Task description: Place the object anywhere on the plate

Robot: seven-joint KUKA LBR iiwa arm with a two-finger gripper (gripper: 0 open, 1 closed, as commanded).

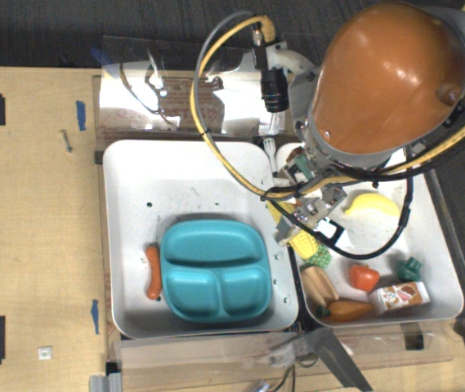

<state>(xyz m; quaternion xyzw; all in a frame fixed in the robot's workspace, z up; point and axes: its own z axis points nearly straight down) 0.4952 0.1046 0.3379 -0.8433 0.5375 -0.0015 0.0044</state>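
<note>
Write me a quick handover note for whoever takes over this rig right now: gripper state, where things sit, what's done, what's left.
Gripper: low over the right bin's left edge, by the corn; finger state can't be told, nothing seen held.
Teal plate: in the left bin, nothing on it; an orange carrot-like piece lies beside its left edge.
Right bin also holds a yellow lemon, tomato and small carton.
Done: nothing placed.
Left: pick an object, set it on the plate.

Pale wooden bench point(28, 243), dark floor point(93, 6).
</note>
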